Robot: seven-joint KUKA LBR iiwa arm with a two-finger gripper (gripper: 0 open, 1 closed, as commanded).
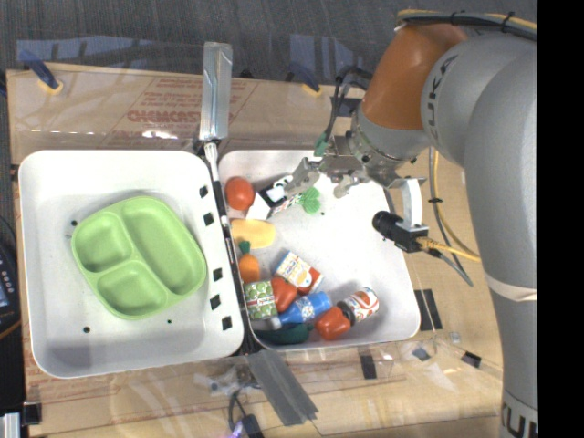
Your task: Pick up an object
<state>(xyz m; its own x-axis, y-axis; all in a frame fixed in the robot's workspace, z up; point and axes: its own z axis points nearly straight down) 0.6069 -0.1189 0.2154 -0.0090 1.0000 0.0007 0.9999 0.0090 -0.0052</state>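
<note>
My gripper (321, 184) hangs over the far part of the right bin (383, 245), fingers spread open. A small green object (312, 201) lies on the bin floor just under and between the fingers, and nothing is clamped. A black-and-white item (277, 192) sits next to the left fingertip (298, 175). Along the bin's left wall lie a red-orange ball (239, 192), a yellow fruit (254, 234) and a small orange piece (248, 267).
Several packed items crowd the right bin's near corner: a juice carton (297, 269), a green can (260, 299), a blue bottle (307, 309) and a red-white can (361, 304). The left bin (55, 199) holds a green divided plate (137, 255).
</note>
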